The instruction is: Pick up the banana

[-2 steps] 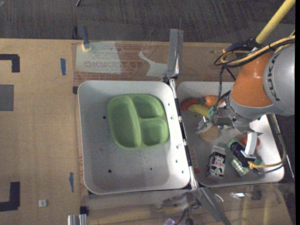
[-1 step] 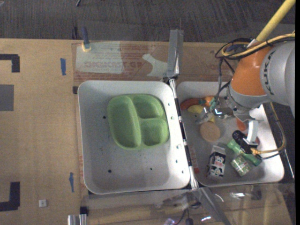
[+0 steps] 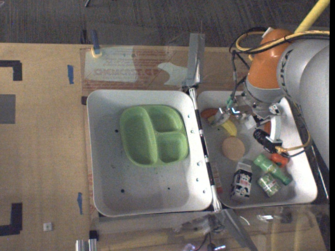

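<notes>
pincer [image 3: 229,116] over banana [image 3: 229,128]

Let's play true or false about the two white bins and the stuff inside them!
1. The green plate lies in the left bin. True.
2. The banana lies on the green plate. False: it lies in the right bin, under the gripper.
3. The arm reaches over the right bin. True.
4. The milk carton stands on the cardboard outside the bins. False: it lies in the right bin.
5. A round tan disc lies below the banana. True.
</notes>
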Robot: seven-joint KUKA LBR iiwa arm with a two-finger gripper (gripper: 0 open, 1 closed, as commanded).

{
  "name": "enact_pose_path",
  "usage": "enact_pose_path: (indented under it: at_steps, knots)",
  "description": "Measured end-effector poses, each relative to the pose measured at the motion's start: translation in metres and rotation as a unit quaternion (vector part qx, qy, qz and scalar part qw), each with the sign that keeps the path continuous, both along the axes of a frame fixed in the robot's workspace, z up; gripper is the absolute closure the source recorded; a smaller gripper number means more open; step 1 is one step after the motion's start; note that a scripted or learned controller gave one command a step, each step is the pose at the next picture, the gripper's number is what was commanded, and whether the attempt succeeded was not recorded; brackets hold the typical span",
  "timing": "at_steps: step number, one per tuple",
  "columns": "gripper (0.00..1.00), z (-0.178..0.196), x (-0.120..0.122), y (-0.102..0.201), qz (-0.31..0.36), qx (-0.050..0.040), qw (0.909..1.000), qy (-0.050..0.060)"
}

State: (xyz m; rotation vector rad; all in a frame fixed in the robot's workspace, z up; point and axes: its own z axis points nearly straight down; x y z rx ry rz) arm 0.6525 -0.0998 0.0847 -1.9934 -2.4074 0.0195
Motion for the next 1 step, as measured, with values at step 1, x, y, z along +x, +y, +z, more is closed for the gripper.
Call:
enact_pose_path:
  at_steps: [1]
  knots:
    - [1.00,0.0128,0.0038,0.0004,0.002,-0.0019,1.0000,-0.008]
